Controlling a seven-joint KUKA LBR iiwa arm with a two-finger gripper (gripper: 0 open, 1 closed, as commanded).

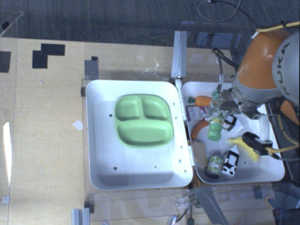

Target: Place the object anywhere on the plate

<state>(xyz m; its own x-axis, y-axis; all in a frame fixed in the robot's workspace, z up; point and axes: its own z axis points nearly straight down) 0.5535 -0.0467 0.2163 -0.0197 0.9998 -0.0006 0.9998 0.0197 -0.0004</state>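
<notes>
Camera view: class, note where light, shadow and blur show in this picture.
Camera view: soft shadow falls on the left bin floor below the green plate; a bright glare streak marks the bench at far left; items near the pincer look slightly blurred.

two white bins (93, 139) on the desk; one green plate (143, 120), three compartments; one carrot (203, 100); one green bottle (214, 129); one can (214, 166).

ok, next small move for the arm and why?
Probably a short lift straight up to test the grasp. The claw sits low in the right bin, right over the green bottle, among clutter. The plate waits in the left bin. Whether the bottle is gripped can't be told.
</notes>
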